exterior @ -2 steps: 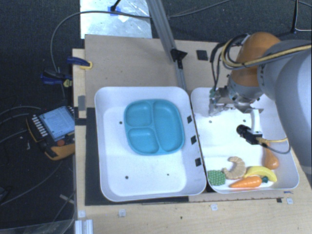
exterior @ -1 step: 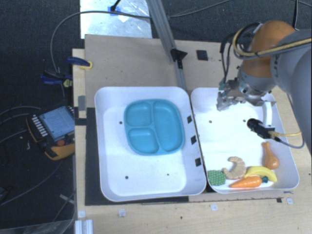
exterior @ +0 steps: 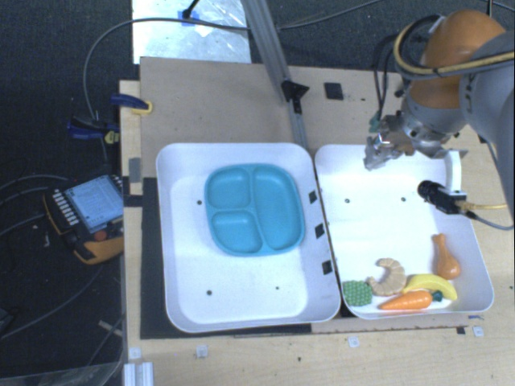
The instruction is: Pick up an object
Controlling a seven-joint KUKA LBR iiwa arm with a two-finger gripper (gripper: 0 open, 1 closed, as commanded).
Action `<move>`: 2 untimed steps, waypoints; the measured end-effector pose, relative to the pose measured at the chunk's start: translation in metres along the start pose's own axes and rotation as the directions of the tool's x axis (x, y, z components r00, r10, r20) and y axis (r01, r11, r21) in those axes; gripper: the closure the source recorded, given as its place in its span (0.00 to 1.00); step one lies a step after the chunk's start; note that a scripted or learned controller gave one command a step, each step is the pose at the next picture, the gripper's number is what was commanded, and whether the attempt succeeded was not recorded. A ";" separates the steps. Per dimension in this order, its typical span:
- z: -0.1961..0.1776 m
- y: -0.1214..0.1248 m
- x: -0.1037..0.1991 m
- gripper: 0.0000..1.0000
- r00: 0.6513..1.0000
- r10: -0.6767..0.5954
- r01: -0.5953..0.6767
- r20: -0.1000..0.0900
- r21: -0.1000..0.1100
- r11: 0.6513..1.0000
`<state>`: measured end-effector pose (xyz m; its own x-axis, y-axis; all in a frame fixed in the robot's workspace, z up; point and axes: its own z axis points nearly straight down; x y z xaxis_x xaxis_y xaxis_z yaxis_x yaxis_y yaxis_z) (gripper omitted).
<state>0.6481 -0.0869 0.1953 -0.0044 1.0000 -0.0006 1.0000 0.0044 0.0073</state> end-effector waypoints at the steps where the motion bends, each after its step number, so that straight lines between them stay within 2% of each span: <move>1: -0.048 0.002 0.000 1.00 1.000 -0.001 0.001 0.000 -0.001 1.000; 2: -0.056 -0.022 0.046 1.00 1.000 -0.005 0.005 -0.003 0.005 1.000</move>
<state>0.6260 -0.0413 0.2508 -0.0096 1.0000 0.0021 1.0000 0.0096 0.0025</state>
